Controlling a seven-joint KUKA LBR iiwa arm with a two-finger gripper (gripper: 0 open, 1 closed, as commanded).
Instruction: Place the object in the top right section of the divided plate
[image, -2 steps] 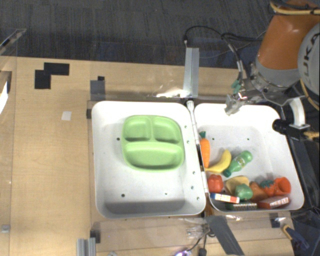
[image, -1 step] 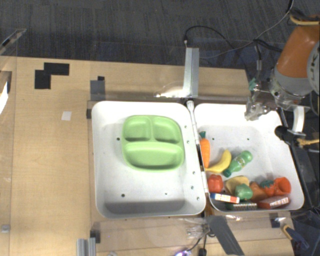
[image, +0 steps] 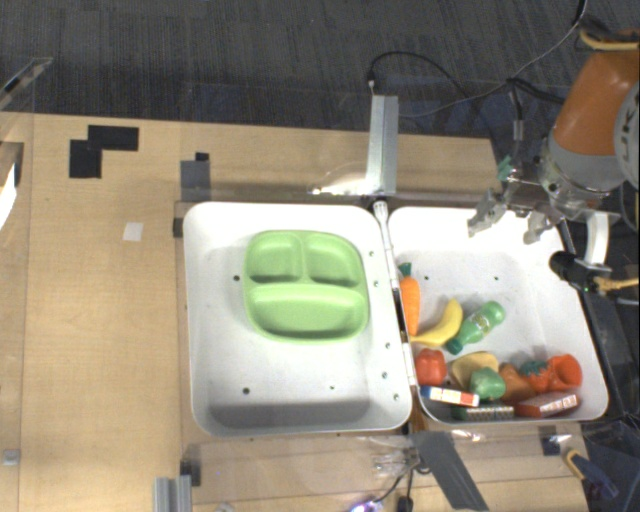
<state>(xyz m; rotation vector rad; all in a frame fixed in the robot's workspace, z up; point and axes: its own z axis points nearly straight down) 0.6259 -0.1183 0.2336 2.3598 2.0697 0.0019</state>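
The left bin (image: 210, 330) held a green plate (image: 305, 284) near its middle with bare white floor all round, and the right bin (image: 480, 270) lay bare across its upper half, its toys crowded along the lower edge and the divider. My gripper (image: 512, 218) hovered over the right bin's top rim, fingers spread apart and holding nothing. The carrot (image: 410, 302), banana (image: 443, 323) and green bottle (image: 477, 325) lay well below my fingertips, apart from them.
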